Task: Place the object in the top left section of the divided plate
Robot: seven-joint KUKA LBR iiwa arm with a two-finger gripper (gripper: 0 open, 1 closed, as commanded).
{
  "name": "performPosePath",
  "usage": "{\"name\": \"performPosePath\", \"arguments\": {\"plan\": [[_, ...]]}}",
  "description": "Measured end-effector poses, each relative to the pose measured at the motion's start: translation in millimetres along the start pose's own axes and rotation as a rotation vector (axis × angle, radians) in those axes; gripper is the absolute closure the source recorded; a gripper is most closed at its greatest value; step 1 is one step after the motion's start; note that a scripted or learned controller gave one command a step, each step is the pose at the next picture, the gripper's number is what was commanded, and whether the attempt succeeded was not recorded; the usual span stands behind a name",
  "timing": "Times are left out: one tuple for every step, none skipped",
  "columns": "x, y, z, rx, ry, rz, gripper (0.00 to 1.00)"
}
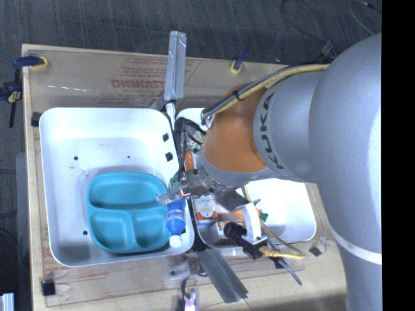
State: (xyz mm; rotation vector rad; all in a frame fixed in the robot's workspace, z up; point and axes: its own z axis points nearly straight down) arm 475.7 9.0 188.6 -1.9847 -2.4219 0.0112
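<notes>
The blue divided plate (126,212) lies in the left bin (65,173), with one long section at the top and two smaller ones below. A blue bottle (174,218) with a white cap sits over the plate's right edge, cap pointing toward the front rim. My gripper (177,190) hangs right above the bottle's upper end, at the wall between the two bins. Whether it grips the bottle is hidden from view. The plate's sections hold nothing.
The grey arm with its orange band covers most of the right bin (295,219). Under the wrist lie a small white packet with a red label (204,206) and an orange item (233,228). A metal bar (175,67) stands behind the bins.
</notes>
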Motion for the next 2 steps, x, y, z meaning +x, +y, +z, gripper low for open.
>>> {"name": "performPosePath", "arguments": {"plan": [[8.2, 1.3, 0.1, 0.002, 0.001, -0.131, 1.00], [8.0, 1.3, 0.0, 0.002, 0.000, -0.131, 0.00]]}}
